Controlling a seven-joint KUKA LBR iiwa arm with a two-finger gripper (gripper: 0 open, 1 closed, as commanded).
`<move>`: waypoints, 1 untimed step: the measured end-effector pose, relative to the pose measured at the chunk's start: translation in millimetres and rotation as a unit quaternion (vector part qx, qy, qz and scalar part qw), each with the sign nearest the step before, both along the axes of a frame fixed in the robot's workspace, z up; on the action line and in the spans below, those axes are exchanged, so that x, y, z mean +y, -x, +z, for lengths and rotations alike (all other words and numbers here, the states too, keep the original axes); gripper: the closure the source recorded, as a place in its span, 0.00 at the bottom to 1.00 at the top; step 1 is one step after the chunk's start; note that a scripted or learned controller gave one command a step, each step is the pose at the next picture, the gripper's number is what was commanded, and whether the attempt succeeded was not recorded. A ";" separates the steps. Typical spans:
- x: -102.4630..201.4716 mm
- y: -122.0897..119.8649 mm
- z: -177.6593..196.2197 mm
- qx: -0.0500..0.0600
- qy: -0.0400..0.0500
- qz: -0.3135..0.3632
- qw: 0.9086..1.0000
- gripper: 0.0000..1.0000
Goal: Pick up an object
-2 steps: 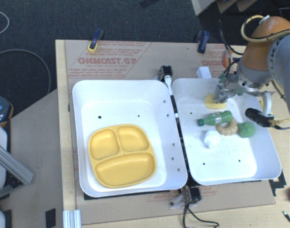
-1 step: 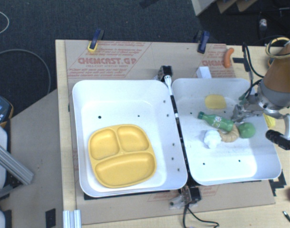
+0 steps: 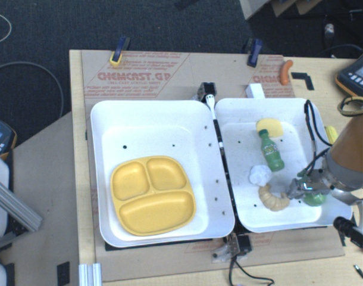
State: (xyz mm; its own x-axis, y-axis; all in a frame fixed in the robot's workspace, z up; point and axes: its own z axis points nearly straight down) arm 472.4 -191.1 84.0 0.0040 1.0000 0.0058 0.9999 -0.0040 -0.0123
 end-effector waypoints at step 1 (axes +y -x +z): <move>58.7 -33.8 0.4 -0.008 0.003 0.005 1.000 1.00</move>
